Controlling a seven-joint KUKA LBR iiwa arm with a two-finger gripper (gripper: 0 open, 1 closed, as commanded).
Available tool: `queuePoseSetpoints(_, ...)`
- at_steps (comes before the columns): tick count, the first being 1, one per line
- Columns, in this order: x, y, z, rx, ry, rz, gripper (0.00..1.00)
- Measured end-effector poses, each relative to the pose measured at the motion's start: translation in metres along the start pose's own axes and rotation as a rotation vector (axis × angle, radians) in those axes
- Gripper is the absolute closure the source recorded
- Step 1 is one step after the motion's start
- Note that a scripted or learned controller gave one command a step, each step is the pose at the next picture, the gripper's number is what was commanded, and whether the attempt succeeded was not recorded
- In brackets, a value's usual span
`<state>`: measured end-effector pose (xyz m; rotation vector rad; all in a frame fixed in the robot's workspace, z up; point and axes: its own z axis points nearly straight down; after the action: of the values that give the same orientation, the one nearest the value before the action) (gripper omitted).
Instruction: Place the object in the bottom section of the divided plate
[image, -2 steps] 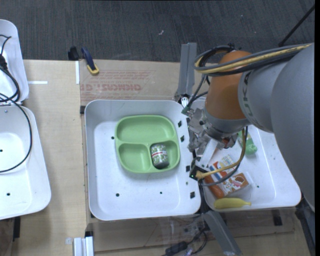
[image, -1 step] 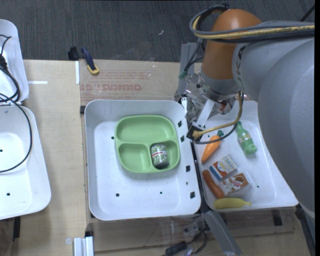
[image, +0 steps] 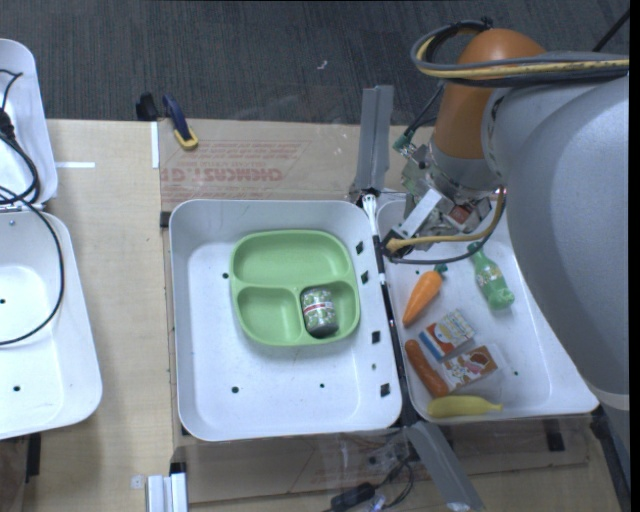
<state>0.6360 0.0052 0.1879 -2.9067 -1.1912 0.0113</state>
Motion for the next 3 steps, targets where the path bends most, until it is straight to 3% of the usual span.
queuePoseSetpoints(1, 0.011, 0.008, -0.071, -0.001, 0.002, 0.364, 1.0)
queuePoseSetpoints(2, 0.021, -0.024, 0.0, 0.002, -0.001, 0.093, 1.0)
queuePoseSetpoints(3, -0.045, -0.051, 0.0, 0.002, 0.0, 0.515, 1.0)
